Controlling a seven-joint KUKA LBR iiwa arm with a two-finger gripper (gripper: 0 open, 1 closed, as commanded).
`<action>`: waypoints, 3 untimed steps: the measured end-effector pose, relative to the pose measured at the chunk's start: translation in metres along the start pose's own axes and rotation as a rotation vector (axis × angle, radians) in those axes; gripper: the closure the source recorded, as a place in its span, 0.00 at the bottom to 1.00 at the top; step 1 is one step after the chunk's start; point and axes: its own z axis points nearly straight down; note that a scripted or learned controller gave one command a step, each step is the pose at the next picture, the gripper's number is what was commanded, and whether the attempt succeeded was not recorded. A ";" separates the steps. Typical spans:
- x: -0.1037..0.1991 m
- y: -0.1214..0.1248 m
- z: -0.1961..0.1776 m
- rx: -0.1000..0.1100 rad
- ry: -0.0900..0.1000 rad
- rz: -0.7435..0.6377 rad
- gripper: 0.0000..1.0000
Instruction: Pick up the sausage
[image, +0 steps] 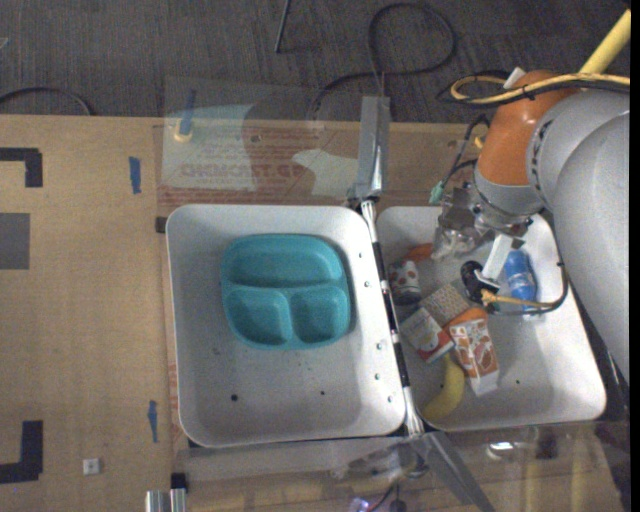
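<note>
Where the arm bends down from the frame's upper right, its tool hangs over the right bin's upper left corner; its state I cannot tell. No sausage is distinguishable among the clutter; a banana and carton lie lower down, and a teal tray sits in the left bin.

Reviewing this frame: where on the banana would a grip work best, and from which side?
Probably across the middle of the banana, coming straight down, fingers closing across its narrow width. It lies flat and curved; its upper end meets the carton and its lower end nears the right bin's corner wall.
</note>
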 end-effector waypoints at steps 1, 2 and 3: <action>-0.001 -0.001 0.000 0.007 -0.003 0.000 0.00; 0.004 -0.001 0.007 -0.004 -0.004 -0.007 0.00; 0.009 0.000 -0.005 -0.008 0.004 -0.011 1.00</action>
